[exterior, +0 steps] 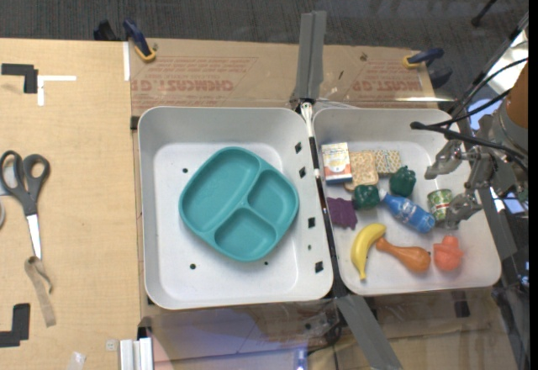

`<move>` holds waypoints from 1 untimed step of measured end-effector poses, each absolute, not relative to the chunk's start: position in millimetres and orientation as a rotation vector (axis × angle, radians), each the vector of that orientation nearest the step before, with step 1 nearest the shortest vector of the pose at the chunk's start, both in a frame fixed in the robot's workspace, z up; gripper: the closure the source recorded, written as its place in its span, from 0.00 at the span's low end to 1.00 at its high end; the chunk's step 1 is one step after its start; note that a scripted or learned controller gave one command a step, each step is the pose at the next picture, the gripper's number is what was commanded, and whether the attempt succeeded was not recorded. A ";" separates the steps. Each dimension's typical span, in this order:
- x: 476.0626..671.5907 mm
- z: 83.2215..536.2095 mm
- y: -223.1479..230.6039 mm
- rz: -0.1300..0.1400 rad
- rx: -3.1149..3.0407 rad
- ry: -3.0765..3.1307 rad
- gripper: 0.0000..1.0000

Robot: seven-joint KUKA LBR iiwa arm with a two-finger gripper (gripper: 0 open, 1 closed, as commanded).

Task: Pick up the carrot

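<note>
The carrot is a stubby orange piece lying flat near the front of the right bin, between a yellow banana and an orange-red toy fruit. My gripper hangs over the right side of this bin, behind and to the right of the carrot and apart from it. Its fingers stand spread, so it is open with nothing held. A small green and white can sits just below the gripper.
The right bin also holds a blue bottle, green pieces, a purple piece, a small carton and a cracker-like box. A teal divided plate lies in the left bin. Scissors rest on the bench at left.
</note>
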State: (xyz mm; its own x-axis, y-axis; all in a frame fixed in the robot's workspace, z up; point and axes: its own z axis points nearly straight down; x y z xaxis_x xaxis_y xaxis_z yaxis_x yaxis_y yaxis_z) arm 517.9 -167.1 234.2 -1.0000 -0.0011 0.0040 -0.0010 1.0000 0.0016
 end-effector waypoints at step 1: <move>497.4 132.6 -124.0 -0.002 -0.324 -3.120 0.00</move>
State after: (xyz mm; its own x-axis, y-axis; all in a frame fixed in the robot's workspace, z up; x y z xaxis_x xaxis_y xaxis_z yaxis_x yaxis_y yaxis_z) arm 497.4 -124.0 132.6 -0.9786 0.2057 0.0050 0.2057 0.9786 0.0005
